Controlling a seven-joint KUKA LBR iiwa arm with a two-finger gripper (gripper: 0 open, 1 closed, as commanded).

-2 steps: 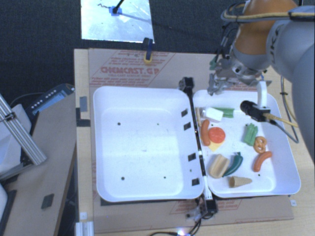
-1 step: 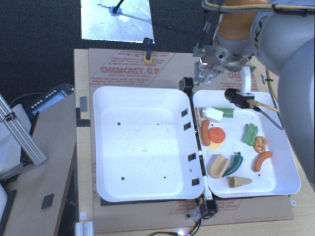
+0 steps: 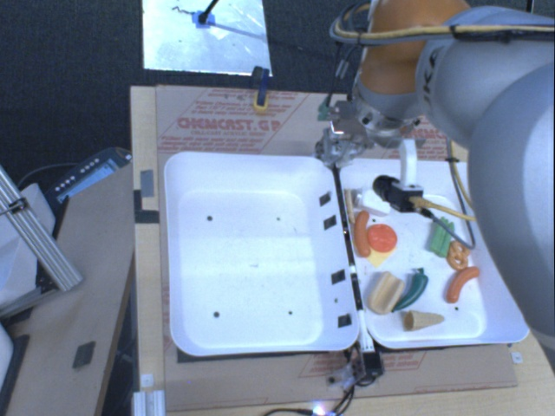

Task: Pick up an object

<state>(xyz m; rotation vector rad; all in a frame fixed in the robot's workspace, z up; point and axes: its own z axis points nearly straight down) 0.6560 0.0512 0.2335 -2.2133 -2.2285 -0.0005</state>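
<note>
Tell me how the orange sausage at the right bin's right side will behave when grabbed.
The sausage looks rounded and glossy, so it may roll or slip from a pinch. It seems small, likely light. It lies clear of the pretzel, leaving room around it.

Red print on the cardboard sheet (image 3: 227, 121) under the bins perhaps reads "CHEMCAST GP"

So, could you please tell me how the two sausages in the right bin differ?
The left sausage lies nearly upright in the view, beside the bin divider and against the tomato. The right sausage lies slanted near the bin's far side, below the pretzel, and looks shorter. Both are orange-red.
</note>
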